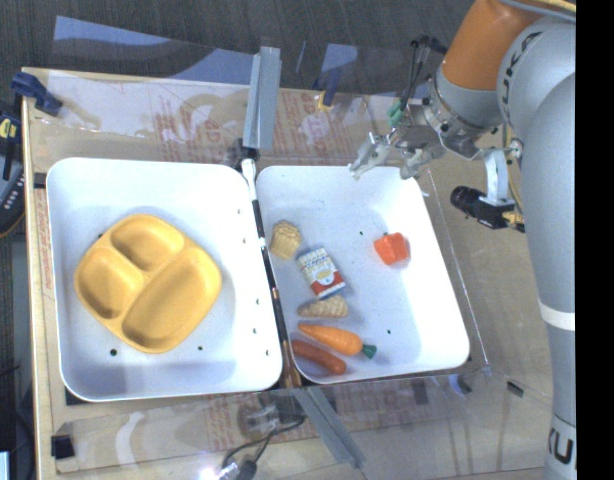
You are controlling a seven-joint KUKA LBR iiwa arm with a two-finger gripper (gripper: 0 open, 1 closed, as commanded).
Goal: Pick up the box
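— Camera view is looking down on a light wooden bench [137, 108] that is carrying two shallow white plastic bins side by side. What is lying in them?

— The left white bin [67, 183] is holding a yellow plastic plate with three compartments [149, 282], which is sitting a little left of the middle. The right white bin [442, 333] is holding the small things. The small box with a blue, white and red label [321, 272] is lying near the middle of this bin, a little tilted. Just above and left of it a beige lumpy toy [285, 239] is resting near the left wall. Just below the box a pale tan piece [323, 309] is lying, then an orange toy carrot with a green end [333, 340], and a reddish brown sausage [318, 357] close to the near wall. A small orange-red object [392, 250] is sitting alone toward the right side.

— And around the bench?

— Dark floor is showing at the top, and a grey metal bar [261, 98] is standing between the bins at the far side.

— How is the arm standing?

— The grey arm with the orange band [487, 38] is reaching in from the right, bending down to the far edge of the right bin. The two-finger gripper [389, 162] is hovering over that far rim, well apart from the box. Its fingers are standing apart, with nothing between them.
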